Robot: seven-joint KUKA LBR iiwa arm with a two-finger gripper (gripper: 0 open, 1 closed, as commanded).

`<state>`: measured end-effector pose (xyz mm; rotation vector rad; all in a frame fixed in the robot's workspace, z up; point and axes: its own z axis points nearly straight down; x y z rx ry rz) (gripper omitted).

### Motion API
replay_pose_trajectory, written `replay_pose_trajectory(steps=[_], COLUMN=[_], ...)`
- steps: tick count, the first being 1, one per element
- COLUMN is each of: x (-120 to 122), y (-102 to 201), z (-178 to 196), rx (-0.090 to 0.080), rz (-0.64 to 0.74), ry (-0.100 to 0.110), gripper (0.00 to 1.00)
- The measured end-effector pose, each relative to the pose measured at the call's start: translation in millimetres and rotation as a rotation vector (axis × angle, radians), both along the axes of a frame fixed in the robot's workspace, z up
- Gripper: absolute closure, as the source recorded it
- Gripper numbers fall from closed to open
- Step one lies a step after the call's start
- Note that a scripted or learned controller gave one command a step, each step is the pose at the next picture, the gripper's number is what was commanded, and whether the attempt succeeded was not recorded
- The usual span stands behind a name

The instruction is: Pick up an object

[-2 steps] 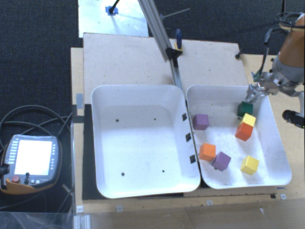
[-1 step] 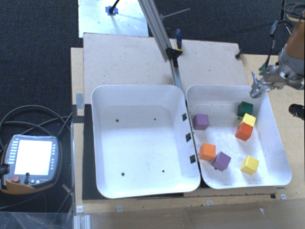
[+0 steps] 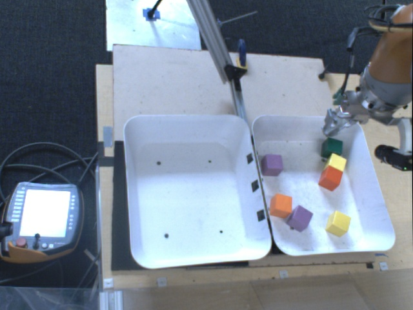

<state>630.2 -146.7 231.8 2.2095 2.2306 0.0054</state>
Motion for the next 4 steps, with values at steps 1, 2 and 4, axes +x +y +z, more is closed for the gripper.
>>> replay_pose_trajectory(steps=[1,2,4], x=[-22.0,-34.2,-68.1], y=[48.1,92.8,186.9], z=[11.0,13.8,10.7], rx=[0.001,0.001,0.002], rz=[0.0,0.0,0.002], ry=[0.001,0.004,0.004], gripper=[1.0,1.0,1.0])
